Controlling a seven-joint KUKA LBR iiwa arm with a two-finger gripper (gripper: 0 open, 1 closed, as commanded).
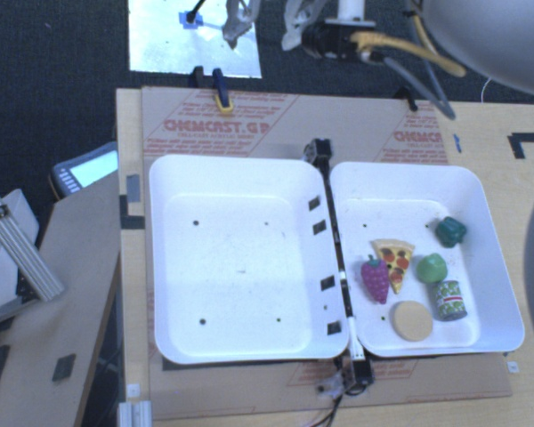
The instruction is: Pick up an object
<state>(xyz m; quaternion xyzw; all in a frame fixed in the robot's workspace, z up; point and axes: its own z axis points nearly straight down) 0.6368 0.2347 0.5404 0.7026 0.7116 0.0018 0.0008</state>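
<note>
The right bin (400, 181) holds several small items. A pizza slice (393, 260) lies near its middle, touching a purple grape bunch (375, 279) on its left. A light green fruit (431, 267) sits to the right of the slice, with a dark green piece (450, 231) behind it near the right wall. A small can (448, 300) and a tan round disc (412, 320) lie toward the front. My gripper (267, 20) hangs high at the top of the view, behind both bins, open with nothing between its fingers (238, 18).
The left bin (165, 238) sits beside the right one, joined by a black hinge strip (331, 247). A shiny metal sheet (160, 25) lies behind the bench. Cables (409, 52) trail from the wrist. A side table (53, 274) stands at left.
</note>
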